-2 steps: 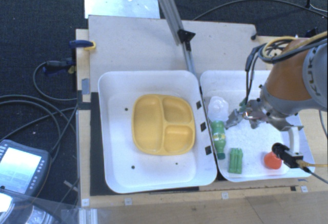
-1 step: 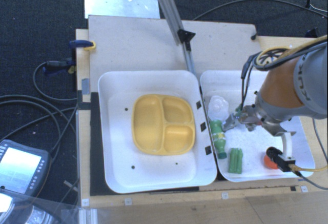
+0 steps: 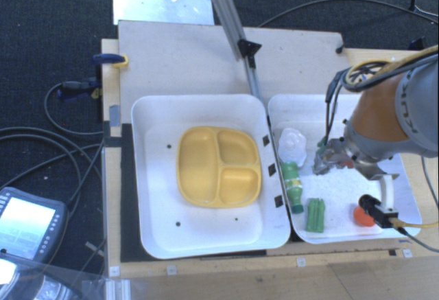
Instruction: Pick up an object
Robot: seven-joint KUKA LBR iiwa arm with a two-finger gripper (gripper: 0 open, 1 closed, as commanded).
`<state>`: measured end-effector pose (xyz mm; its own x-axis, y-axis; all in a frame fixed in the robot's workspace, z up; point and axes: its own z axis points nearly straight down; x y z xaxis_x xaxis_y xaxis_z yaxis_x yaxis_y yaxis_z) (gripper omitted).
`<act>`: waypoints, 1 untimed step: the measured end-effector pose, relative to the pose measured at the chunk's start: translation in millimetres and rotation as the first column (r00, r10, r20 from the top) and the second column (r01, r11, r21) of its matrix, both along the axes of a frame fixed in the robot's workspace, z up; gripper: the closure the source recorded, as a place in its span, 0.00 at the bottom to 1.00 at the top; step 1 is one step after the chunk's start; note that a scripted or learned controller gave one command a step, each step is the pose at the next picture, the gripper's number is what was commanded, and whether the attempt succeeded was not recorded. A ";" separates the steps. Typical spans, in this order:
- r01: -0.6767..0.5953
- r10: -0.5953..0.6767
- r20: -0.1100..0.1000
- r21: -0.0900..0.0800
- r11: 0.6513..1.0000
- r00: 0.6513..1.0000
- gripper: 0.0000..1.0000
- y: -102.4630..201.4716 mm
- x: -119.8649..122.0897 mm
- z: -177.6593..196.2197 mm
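Green bottle [image 3: 293,186] in right bin [image 3: 312,108], bench [image 3: 185,58] on dark carpet [image 3: 48,10]; fingers' [image 3: 322,163] state unclear.

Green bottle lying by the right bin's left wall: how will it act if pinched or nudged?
The green plastic bottle lies on its side, so a sideways nudge would probably roll it. It looks small and light. Its rounded, smooth-looking body might slip from a pinch.

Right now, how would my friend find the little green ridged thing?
Look in the right-hand white bin, the one the arm reaches into. Near its front edge lies the small green ridged block, right of the green bottle. It is darker and shorter than the bottle, with grooves along its length.
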<state>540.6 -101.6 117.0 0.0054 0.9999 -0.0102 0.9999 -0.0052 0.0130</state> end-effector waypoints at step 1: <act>-0.011 0.011 -0.007 0.010 1.000 1.000 1.00 6.0 5.1 45.6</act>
